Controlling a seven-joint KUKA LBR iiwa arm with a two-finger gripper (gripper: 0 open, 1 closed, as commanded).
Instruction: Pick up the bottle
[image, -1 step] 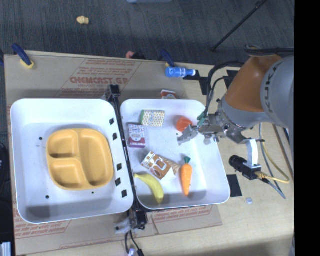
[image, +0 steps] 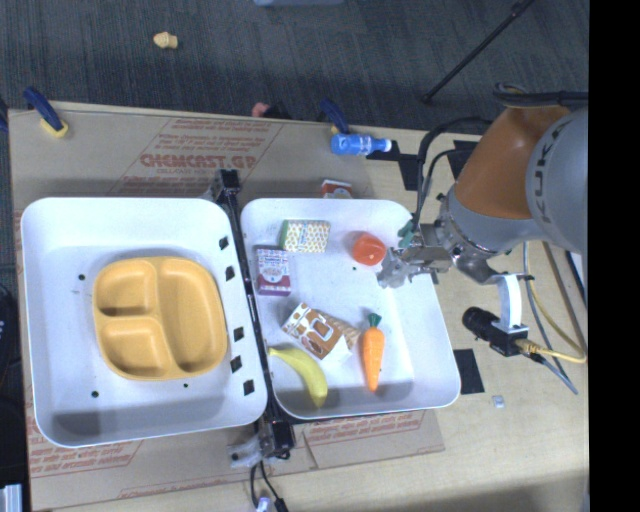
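We see the bottle (image: 360, 145) lying on its side on the bench (image: 520, 420), beyond the far rim of the right bin (image: 440, 340). Our gripper (image: 398, 268) hangs over that bin's right part, just right of the tomato (image: 367, 249); we cannot tell its state. Nearer lie a carrot (image: 372, 356), banana (image: 304, 372) and some packets. The left bin (image: 50, 250) holds a yellow tray (image: 160, 317).

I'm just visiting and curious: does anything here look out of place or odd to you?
Yes. The small blue plastic bottle lies on its side on the cardboard behind the right white bin, outside both bins, while the other items sit inside that bin. The gripper is above the bin's right edge near the red tomato, apart from the bottle.
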